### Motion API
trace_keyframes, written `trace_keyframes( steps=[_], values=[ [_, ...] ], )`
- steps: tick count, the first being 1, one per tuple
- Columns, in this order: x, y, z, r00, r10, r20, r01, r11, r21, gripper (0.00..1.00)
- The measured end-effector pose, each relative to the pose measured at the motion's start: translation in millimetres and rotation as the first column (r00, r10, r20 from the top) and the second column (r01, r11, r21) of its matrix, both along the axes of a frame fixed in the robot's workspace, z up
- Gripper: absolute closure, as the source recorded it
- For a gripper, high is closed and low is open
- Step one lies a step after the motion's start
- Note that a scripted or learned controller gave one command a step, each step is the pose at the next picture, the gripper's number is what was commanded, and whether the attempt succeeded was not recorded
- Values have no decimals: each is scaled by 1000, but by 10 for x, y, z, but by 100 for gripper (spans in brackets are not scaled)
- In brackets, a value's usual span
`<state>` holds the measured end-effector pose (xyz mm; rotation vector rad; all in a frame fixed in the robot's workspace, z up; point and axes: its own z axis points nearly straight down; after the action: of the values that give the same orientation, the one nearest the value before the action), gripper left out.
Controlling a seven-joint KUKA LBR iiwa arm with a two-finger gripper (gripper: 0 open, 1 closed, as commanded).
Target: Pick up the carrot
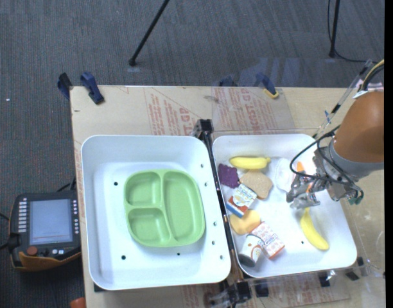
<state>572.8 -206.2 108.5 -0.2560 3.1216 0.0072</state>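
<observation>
Table (171,108), cardboard-topped, under two white bins side by side. Left bin (100,172) with green divided plate (164,207). Right bin (341,236) crowded: arm (366,130) reaching in from right, claw (304,194) low over bin floor, finger spread hard to tell. Yellow banana (314,230) just below claw, second banana (249,163) near top rim, bread slice (257,183), small cartons (268,239). Carrot (300,167), possibly the small orange sliver just above claw, mostly hidden.
</observation>
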Motion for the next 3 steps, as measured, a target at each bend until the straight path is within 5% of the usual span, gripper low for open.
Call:
trace_keyframes(
  steps=[3],
  values=[
    [64,50,314,1000,12,18,-12,1000,2,100]
  ],
)
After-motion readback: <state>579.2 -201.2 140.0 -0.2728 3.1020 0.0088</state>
